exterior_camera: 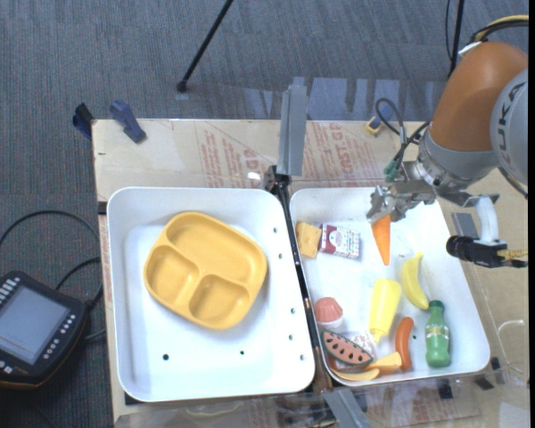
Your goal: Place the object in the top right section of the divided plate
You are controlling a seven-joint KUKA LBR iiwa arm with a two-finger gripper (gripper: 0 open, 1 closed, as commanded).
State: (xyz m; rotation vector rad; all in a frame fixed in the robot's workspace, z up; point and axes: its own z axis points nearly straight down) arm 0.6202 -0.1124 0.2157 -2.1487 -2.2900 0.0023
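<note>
Orange plastic carrot (382, 240) hangs clenched in the gripper (385, 210); probably light, stiff, slippery; held at its thick top.

The divided plate (205, 270) at centre left is looking like smooth yellow plastic, faintly glossy. Both white bins (134, 346) are showing a smooth, matt plastic finish. The bench top (223, 154) along the upper middle is reading as printed cardboard — dull, creased. The floor (71, 43) is appearing as rough grey carpet.
</note>
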